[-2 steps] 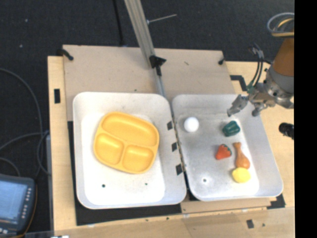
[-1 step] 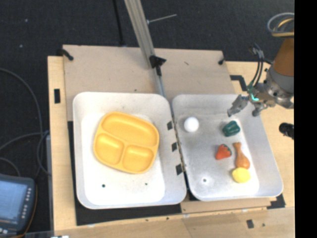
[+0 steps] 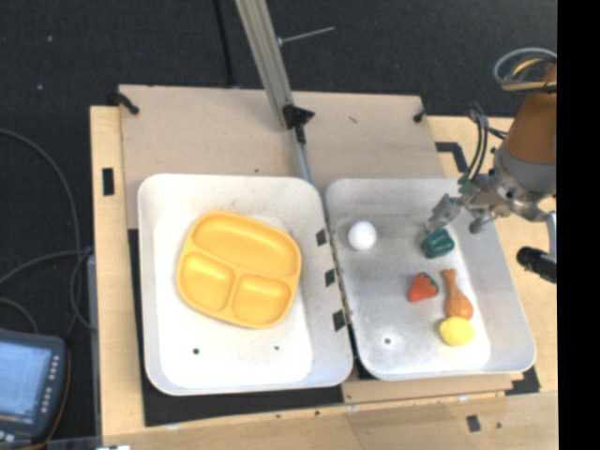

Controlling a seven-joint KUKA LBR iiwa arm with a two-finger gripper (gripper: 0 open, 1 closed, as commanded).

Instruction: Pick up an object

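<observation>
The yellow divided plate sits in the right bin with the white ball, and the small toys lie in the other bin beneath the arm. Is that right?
Not quite. The camera view shows the yellow divided plate alone in the left bin. The white ball lies in the right bin together with the small toys, beneath the arm.

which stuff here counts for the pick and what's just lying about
For the job:
- gripper, above the right bin
- green piece, just below the gripper
- white ball
- red piece
- orange drumstick shape
- yellow piece

Lying about:
- yellow divided tray in the left bin
- metal pole
- handheld screen, lower left
</observation>
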